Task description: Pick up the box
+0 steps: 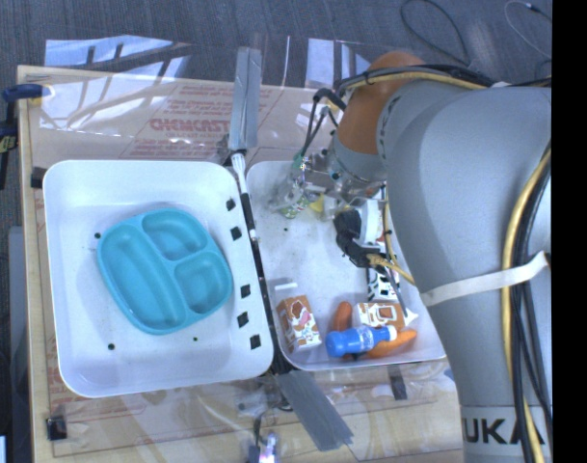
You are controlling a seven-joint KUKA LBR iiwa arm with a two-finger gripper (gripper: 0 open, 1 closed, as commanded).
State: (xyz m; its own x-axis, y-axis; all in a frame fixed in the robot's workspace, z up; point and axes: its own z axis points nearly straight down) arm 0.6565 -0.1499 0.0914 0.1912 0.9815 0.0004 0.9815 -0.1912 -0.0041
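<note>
Look at your big grey arm (466, 210). It comes in from the right and bends down over the right bin (312, 258). The orange band (375, 104) sits near the top, just above the wrist. The gripper (298, 196) points down at the far left corner of that bin, close to the wall between the two bins. It is small and mixed in with wires, so you cannot tell how it is set or if it has hold of anything.

The box (299, 322) is a little brown and white carton. It lies at the near edge of the right bin, well apart from the gripper. Just beside it are a blue bottle (356, 340) and orange toy food (394, 340).

The left bin (71, 191) holds a blue tray (165, 268) with three parts.

You can read the white letters "UKA" (500, 430) low on the arm. The red writing on the board (187, 123) behind the bins is too faint to read.
</note>
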